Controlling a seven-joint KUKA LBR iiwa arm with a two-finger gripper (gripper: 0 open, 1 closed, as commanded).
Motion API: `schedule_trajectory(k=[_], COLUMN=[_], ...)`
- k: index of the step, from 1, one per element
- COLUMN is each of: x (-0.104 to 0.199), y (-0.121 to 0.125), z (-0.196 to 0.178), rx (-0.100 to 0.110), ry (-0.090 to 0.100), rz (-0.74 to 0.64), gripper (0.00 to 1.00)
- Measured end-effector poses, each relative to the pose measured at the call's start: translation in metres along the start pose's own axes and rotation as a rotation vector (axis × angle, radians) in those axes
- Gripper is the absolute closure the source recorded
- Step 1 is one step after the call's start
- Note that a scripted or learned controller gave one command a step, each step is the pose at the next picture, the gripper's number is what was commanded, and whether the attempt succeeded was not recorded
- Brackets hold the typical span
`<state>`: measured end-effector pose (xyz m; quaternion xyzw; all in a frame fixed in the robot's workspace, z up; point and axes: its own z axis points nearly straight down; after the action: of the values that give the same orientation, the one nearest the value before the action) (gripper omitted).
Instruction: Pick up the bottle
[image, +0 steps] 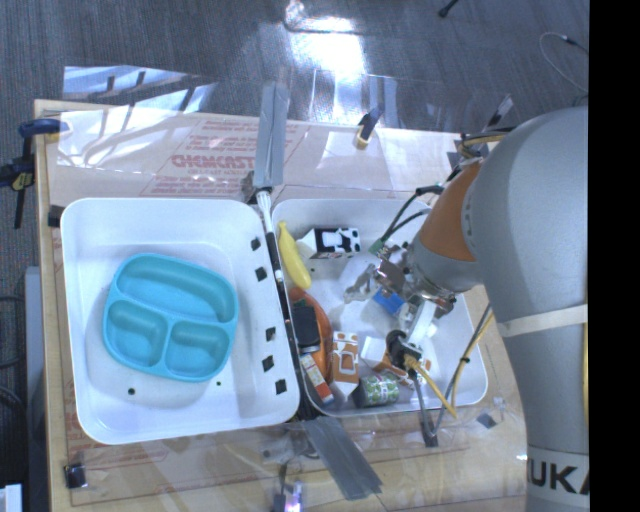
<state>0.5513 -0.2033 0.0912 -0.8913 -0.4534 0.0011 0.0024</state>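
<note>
You're courting a wrong grab
Gripper (375, 287), state unclear, is hanging over clutter (352, 352); bottle (311, 335) is lying jammed beside the banana (291, 256).

- My arm (540, 220) reaches in from the right of the view, its broad grey link running down that side.
- Toward the end it narrows to the orange band (443, 215), which curves round just above my wrist.
- My wrist (440, 268) is grey and bends down and to the left.
- My hand (378, 283) sits at its tip, low, tilted leftward rather than straight down.
- How my hand is set is too small and cluttered to make out.
</note>
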Motion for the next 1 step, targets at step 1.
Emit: schedule_trajectory(k=[1], x=[0.0018], y=[-0.0013], z=[-0.0092], rx=[0.006], ry=[0.0], rz=[-0.009], gripper=[1.0])
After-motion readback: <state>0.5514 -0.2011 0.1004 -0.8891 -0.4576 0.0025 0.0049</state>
